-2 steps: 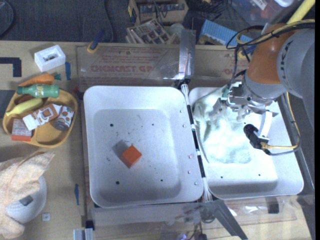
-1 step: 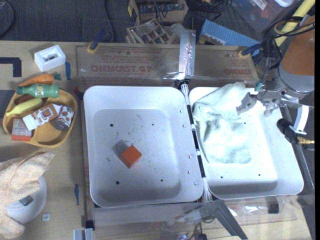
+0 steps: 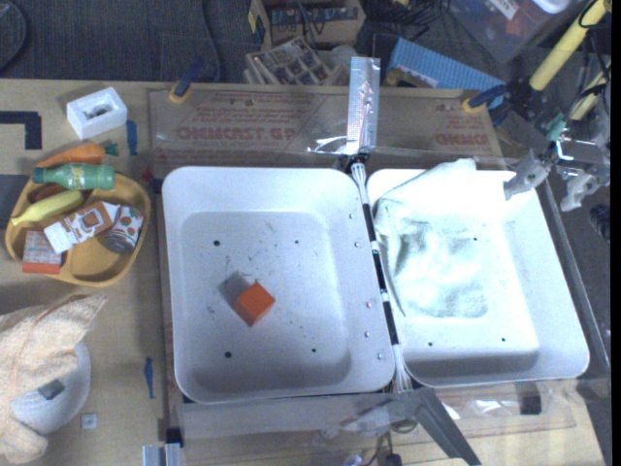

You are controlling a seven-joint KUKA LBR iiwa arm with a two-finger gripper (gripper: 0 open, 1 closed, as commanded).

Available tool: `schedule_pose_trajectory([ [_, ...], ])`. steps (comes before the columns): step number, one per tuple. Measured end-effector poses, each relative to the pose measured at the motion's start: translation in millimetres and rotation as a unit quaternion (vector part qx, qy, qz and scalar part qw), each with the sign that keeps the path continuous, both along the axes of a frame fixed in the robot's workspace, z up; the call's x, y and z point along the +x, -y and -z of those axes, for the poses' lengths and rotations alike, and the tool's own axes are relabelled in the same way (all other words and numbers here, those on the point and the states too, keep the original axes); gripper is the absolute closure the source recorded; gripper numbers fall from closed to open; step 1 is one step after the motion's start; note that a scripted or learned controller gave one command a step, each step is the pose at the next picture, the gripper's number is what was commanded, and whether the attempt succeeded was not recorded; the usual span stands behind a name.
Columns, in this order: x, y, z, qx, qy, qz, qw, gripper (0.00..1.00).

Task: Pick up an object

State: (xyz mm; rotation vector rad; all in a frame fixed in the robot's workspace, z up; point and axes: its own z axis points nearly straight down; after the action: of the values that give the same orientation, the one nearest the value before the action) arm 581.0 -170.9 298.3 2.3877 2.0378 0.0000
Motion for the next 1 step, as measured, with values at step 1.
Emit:
schedule_pose_trajectory([
  [1, -57.9, -25.4, 119.1, 0.001, -0.001, 0.076, 0.9971, 0.0],
])
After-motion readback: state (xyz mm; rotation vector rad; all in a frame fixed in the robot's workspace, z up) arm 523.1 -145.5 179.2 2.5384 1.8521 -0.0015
